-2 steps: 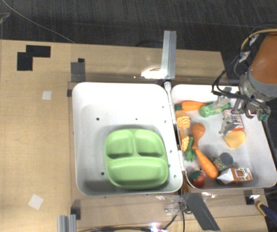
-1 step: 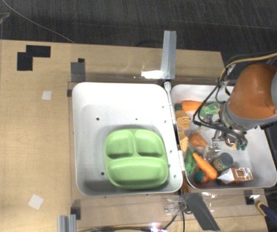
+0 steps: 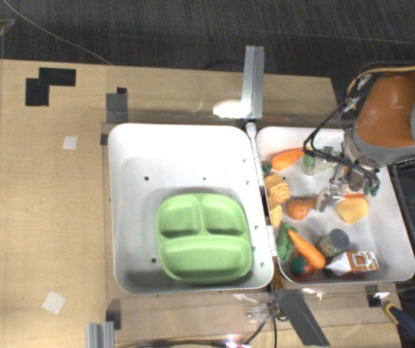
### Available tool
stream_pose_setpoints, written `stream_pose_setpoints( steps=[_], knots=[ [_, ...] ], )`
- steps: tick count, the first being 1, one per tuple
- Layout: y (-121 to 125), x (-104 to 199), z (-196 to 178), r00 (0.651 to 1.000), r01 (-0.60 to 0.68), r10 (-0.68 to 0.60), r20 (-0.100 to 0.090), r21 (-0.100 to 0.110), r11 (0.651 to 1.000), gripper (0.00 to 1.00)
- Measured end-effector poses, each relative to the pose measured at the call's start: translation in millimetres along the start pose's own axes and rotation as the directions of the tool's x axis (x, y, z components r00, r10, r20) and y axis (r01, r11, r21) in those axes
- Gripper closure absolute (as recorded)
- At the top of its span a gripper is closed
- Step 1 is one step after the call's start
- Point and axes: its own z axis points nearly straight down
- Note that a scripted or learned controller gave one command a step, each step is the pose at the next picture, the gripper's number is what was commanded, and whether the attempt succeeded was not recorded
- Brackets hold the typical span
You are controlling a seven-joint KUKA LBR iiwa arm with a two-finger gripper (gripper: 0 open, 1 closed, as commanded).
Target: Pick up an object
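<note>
The right bin [image 3: 403, 245] holds several toy foods. An orange carrot [image 3: 287, 158] lies at its far left, with a yellow corn cob [image 3: 277, 192] below it. A brown-orange pear-shaped piece [image 3: 299, 209] sits mid-bin and a pale yellow piece [image 3: 353, 209] lies to its right. Nearer the front are a dark can [image 3: 334, 241], a second carrot [image 3: 308, 249] and a small carton [image 3: 357, 262]. My gripper [image 3: 333, 194] hangs low over the middle of this bin, between the pear-shaped piece and the yellow piece. I see nothing clearly held in it.
The left bin [image 3: 135, 165] holds a green divided plate [image 3: 203, 236] toward its front. A green leafy piece [image 3: 284, 241] and a red piece [image 3: 298, 268] lie by the divider wall. The arm's orange band [image 3: 390, 118] hangs over the right bin's far right corner.
</note>
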Motion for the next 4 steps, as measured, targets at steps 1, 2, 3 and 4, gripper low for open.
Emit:
stream_pose_setpoints(
  steps=[1,2,3,4],
  knots=[
    [13,64,-3,0.995,-0.101,0.101,0.001,0.000,0.995,0.00],
    [63,120,-5,0.995,-0.098,0.098,0.006,-0.001,0.995,0.00],
    [1,59,-2,0.998,-0.064,0.064,0.004,0.002,0.998,0.00],
    [2,54,-17,0.998,-0.057,0.057,0.020,0.003,0.998,1.00]
  ],
)
